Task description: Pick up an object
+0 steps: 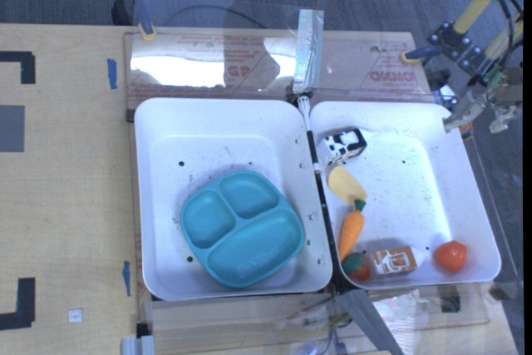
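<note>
Gripper [480, 114] beyond right bin [432, 137] rim; carrot [351, 234] touching banana [346, 183]

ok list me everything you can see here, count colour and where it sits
bins: 2, white, side by side on the bench
divided plate: 1, teal, in the left bin toward its near side
black-and-white toy: 1, in the right bin, far left corner
yellow piece: 1, yellow, right bin by the left wall, just above the carrot
carrot: 1, orange with green top, right bin, left side
small box: 1, brown-orange with a white label, right bin, near edge
red round item: 1, red with some green, right bin, near left corner beside the box
tomato-like ball: 1, red-orange, right bin, near right corner
pincer: 1, grey metal, over the right bin's far right rim
</note>
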